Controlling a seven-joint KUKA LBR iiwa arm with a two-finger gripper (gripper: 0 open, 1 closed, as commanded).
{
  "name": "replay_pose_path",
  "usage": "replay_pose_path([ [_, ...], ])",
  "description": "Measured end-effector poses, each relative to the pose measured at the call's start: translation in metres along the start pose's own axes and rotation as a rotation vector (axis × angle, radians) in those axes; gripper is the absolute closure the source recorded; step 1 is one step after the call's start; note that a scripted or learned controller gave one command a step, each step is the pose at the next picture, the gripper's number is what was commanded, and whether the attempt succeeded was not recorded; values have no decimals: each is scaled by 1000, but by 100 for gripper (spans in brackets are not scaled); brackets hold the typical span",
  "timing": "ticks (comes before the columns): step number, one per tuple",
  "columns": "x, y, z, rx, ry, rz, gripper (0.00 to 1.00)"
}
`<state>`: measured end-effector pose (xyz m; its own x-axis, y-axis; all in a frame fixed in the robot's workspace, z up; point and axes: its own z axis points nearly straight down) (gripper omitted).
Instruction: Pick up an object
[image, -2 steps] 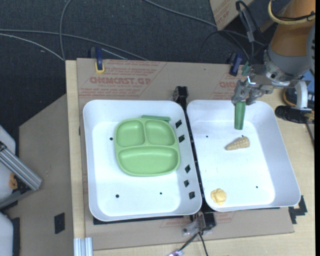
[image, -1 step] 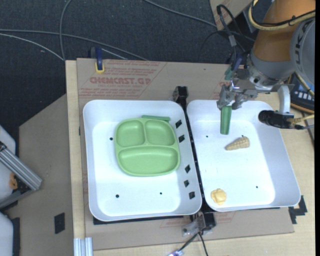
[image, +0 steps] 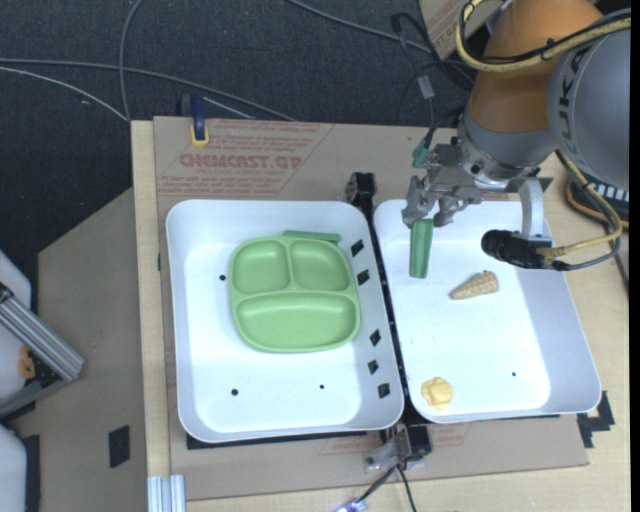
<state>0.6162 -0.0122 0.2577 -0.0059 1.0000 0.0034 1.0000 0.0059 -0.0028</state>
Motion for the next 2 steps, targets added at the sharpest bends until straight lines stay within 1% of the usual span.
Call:
replay_pose_path([
  [1, 53, -12, 18, 2, -1, 0, 100],
  [2, 101, -20, 27, 1, -1, 1, 100],
])
